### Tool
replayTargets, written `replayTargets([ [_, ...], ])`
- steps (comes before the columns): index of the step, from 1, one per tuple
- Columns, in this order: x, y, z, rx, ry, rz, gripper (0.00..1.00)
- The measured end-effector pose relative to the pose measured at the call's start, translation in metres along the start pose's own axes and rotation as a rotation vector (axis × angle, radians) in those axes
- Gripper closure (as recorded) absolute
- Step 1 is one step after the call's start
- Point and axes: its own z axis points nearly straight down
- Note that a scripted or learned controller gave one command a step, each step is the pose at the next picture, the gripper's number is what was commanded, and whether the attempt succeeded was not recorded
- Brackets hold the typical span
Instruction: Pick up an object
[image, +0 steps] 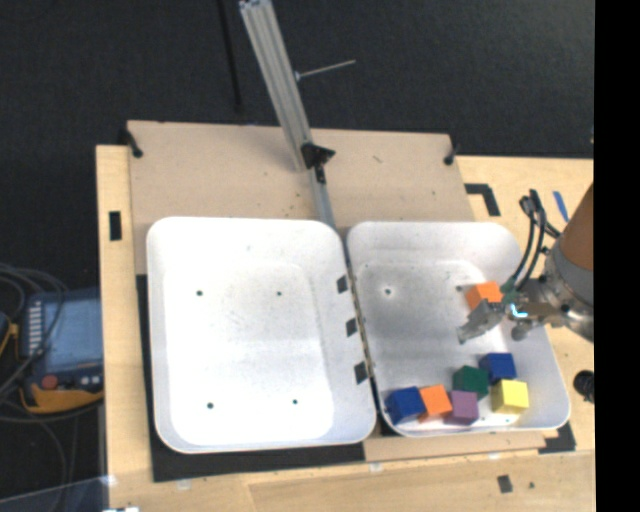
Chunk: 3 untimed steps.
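In the right bin (420, 255), several small blocks lie along the front edge: a blue block (404, 403), an orange block (436, 400), a purple block (464, 405), a green block (470, 380), a second blue block (497, 366) and a yellow block (510, 395). Another orange block (487, 293) sits higher up near the bin's right side. My gripper (488, 312) reaches in from the right and is right against this orange block, just below it. The view does not show whether the block is held.
The left bin (250, 330) stands beside the right one, with a hinge strip between them. A slanted metal pole (285, 90) rises behind the bins. A device with cables (60, 350) lies off the bench's left edge.
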Motion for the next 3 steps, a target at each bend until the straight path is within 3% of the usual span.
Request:
replayTargets([
  [1,0.000,0.001,-0.002,-0.005,-0.002,0.003,0.00],
  [3,0.000,0.002,0.084,0.001,-0.002,0.006,0.00],
])
